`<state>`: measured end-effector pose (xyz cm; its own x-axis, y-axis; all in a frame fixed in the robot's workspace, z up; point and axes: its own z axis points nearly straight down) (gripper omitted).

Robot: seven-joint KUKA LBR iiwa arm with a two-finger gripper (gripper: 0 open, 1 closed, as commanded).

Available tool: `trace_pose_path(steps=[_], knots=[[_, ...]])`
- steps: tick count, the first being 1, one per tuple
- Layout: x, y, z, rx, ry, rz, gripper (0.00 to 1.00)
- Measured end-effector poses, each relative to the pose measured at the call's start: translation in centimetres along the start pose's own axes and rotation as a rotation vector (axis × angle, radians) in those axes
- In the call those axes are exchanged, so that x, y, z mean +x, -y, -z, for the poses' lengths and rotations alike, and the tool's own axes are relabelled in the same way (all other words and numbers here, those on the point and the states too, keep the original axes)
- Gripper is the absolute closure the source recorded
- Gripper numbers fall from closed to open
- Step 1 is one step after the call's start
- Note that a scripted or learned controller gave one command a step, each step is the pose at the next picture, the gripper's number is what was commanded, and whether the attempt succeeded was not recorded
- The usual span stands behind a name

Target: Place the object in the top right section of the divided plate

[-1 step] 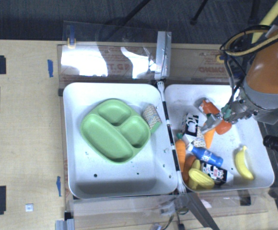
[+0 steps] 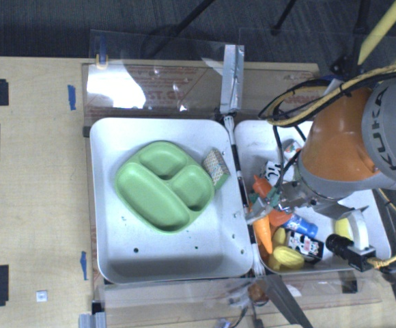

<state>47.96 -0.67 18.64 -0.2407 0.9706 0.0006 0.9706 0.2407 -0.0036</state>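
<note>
A green divided plate (image 2: 164,186) lies in the left bin (image 2: 116,251), turned at an angle, with three sections that hold nothing. A small speckled tan block (image 2: 216,166) rests against the plate's right rim. My gripper (image 2: 278,197) is low in the right bin (image 2: 252,139), down among a heap of toy items beside the wall between the bins. The grey and orange wrist (image 2: 334,156) covers much of it. An orange-red piece (image 2: 261,183) and a green piece (image 2: 270,195) lie right at the gripper. I cannot see whether either one is between its parts.
The right bin holds an orange carrot (image 2: 263,231), a yellow fruit (image 2: 287,257), a blue packet (image 2: 300,224), a black-and-white item (image 2: 307,246) and a yellow-white item (image 2: 351,227). Cables (image 2: 300,94) loop above the arm. A clear panel (image 2: 157,80) stands behind the left bin.
</note>
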Motion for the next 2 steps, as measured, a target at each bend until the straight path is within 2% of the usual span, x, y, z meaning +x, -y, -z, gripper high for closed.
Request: trace_pose_path(steps=[1,2], knots=[[-0.1,-0.1,0.7,0.002,0.0,-0.004,1.0],[5.4,-1.3,-0.4,0.002,-0.001,0.064,1.0]])
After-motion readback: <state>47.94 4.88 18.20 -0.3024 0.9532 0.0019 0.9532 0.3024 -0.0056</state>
